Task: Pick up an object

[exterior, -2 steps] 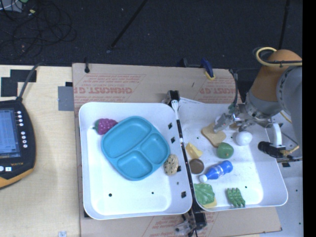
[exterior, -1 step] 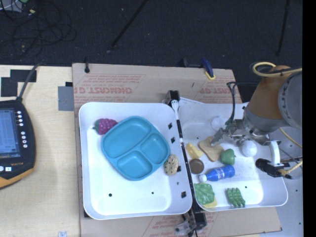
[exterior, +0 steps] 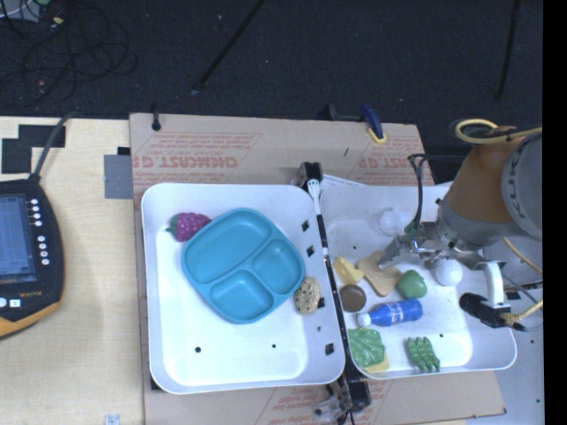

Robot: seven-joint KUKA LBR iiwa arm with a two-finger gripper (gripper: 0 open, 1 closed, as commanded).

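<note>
My gripper (exterior: 415, 247) hangs low over the middle of the right bin (exterior: 483, 354), with the grey and orange arm reaching in from the right. Just below it lie a green round fruit (exterior: 411, 283) and a tan flat piece (exterior: 381, 275). A yellow piece (exterior: 346, 270) and a brown round disc (exterior: 353, 298) sit to the left. A blue bottle (exterior: 396, 312) lies on its side below them. A leafy green item (exterior: 367, 346) and a dark green item (exterior: 423, 352) rest near the front wall. The view shows nothing held in the gripper.
The left bin (exterior: 177, 352) holds a blue divided tray (exterior: 244, 264), purple grapes (exterior: 187, 226) at its upper left and a cookie (exterior: 307, 295) by the divider. A white ball (exterior: 447, 273) and a pale clear object (exterior: 390, 222) lie near the gripper. A handheld pendant (exterior: 22, 251) sits far left.
</note>
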